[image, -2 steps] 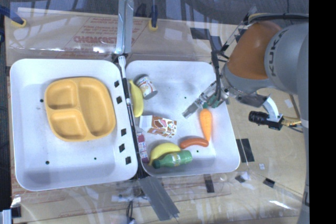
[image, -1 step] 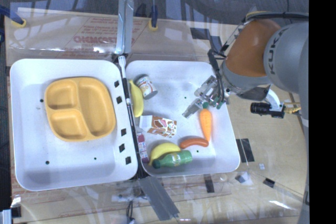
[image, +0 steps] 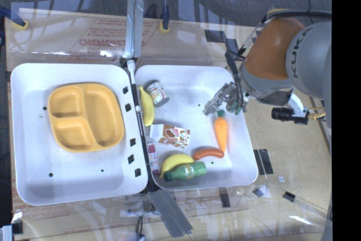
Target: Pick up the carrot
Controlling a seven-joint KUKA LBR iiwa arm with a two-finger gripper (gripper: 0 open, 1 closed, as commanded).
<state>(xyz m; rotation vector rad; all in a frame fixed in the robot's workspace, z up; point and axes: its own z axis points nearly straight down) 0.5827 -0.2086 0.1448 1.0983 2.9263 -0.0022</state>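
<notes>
An orange carrot [image: 221, 132] with a green top lies along the right side of the right bin [image: 186, 77], its green end pointing to the back. My gripper [image: 224, 100] hangs just above and behind the carrot's green end, fingers spread apart with nothing between them. The grey arm with its orange band [image: 271, 53] reaches in from the right over the bin's edge.
In the right bin lie a small can [image: 155, 92], a banana [image: 146, 106] at the left wall, a printed packet [image: 174, 135], a sausage [image: 207, 152], a second banana [image: 176, 161] and a green bottle [image: 186, 171]. A yellow divided plate [image: 86, 116] sits in the left bin [image: 28, 178].
</notes>
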